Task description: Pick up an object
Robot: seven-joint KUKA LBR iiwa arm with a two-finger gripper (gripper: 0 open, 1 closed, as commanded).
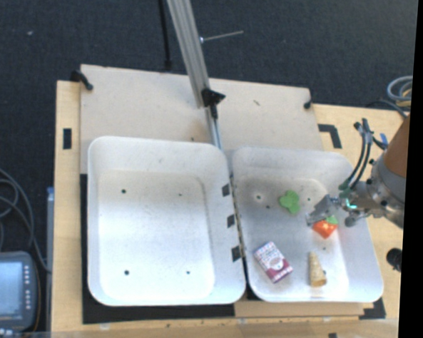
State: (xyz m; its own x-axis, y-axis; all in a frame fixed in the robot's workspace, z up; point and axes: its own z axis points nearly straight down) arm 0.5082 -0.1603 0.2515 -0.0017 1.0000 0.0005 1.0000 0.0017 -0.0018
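Orange object (326,228) in right bin (355,277), gripper (335,211) just above it, finger state seemingly open but unclear

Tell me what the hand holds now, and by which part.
It cannot be told: the hand is right above the orange object, but no grip is visible.

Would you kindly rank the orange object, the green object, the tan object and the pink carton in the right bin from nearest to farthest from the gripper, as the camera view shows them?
From the gripper:
1. Orange object, directly beneath the gripper.
2. Green object, to its left in the view, toward the bin's middle.
3. Tan object, below it, near the bin's front edge.
4. Pink carton, lower left, farthest.
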